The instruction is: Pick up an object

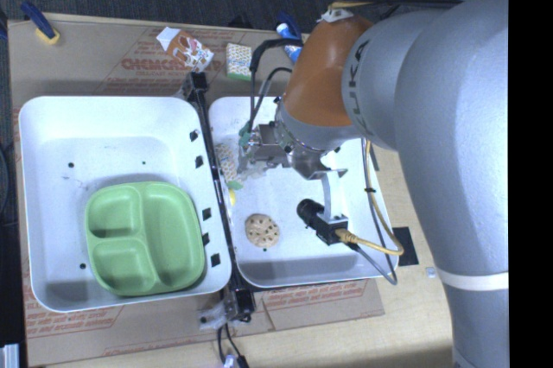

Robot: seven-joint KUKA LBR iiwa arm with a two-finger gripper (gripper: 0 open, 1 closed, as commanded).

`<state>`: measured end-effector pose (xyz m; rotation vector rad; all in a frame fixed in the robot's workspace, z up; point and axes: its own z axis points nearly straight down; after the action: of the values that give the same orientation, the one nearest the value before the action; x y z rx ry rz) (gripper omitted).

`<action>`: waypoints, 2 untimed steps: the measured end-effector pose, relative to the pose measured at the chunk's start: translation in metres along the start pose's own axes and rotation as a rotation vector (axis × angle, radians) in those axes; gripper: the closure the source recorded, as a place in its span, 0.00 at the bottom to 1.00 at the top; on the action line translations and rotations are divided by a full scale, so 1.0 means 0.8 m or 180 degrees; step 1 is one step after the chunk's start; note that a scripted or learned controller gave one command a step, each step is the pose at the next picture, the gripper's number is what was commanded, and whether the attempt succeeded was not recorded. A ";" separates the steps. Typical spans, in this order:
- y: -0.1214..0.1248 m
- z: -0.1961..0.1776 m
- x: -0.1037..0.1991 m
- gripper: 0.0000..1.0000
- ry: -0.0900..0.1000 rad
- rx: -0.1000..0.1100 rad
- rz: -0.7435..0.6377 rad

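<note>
A green sectioned tray [143, 235] lies in the left white bin [52, 133]. On the table [112, 55], beyond the bins, sit a crumpled wrapper [184, 49] and a blue clamp [39, 21].

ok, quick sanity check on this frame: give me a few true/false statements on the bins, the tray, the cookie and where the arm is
1. The green tray lies in the left bin. True.
2. The cookie sits on the green tray. False: it lies on the floor of the right bin, apart from the tray.
3. The arm reaches over the right bin. True.
4. The tray has a single undivided well. False: it is split into three compartments.
5. The gripper is over the left bin. False: it is over the right bin, near its left wall, above the cookie in the picture.
</note>
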<state>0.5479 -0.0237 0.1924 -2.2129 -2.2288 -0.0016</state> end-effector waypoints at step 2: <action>-0.030 0.110 -0.095 0.00 -0.0006 0.0020 0.0005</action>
<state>0.5243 -0.1000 0.1041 -2.2125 -2.2247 0.0076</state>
